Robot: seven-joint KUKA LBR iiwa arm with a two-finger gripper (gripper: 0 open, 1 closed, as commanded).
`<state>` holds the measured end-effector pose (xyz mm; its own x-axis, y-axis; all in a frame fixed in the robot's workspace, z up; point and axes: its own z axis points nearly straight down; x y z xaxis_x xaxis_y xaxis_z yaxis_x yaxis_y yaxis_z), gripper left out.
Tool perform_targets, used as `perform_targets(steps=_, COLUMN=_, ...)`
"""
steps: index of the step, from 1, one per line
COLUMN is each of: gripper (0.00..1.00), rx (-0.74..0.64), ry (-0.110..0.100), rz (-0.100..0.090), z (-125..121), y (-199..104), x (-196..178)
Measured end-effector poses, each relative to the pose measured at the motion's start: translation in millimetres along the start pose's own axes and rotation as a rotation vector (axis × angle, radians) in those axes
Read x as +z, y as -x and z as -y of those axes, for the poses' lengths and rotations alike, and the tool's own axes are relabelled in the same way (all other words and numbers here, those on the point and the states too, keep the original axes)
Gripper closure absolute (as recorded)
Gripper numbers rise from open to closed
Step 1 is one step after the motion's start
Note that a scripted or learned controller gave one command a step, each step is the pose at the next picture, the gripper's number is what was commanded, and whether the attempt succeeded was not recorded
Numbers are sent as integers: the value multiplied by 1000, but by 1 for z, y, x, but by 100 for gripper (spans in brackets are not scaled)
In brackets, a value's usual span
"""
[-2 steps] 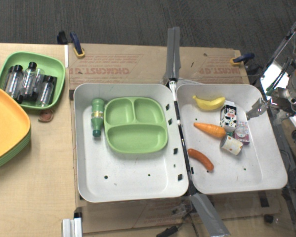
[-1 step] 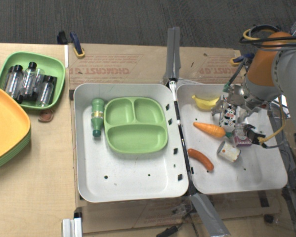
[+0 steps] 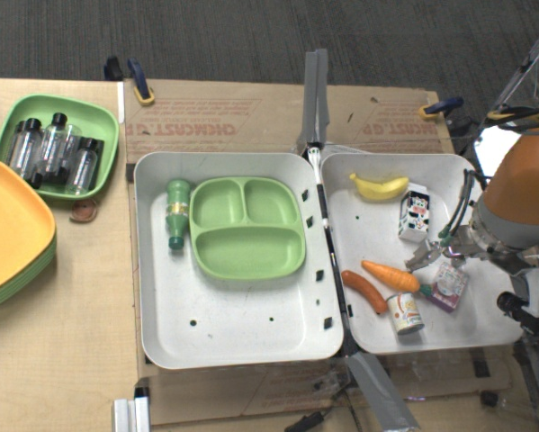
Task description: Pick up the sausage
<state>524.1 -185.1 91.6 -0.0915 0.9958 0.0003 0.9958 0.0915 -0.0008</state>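
1. The sausage (image 3: 364, 292) lay on the floor of the right bin (image 3: 485, 327), near its left wall, just beside the carrot (image 3: 390, 275) and the small can (image 3: 405, 313); nothing gripped it.
2. The pincer (image 3: 434, 254) hung low over the same bin, beyond the carrot's right end and apart from the sausage; whether it was open or closed I cannot tell.
3. Judged from this, the pickup was not yet done: reaching the sausage, gripping and lifting were all left.
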Motion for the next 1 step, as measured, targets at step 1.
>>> perform_targets(steps=1, gripper=0, rx=14, ry=0, rz=1, z=-3, y=-46, x=-114)
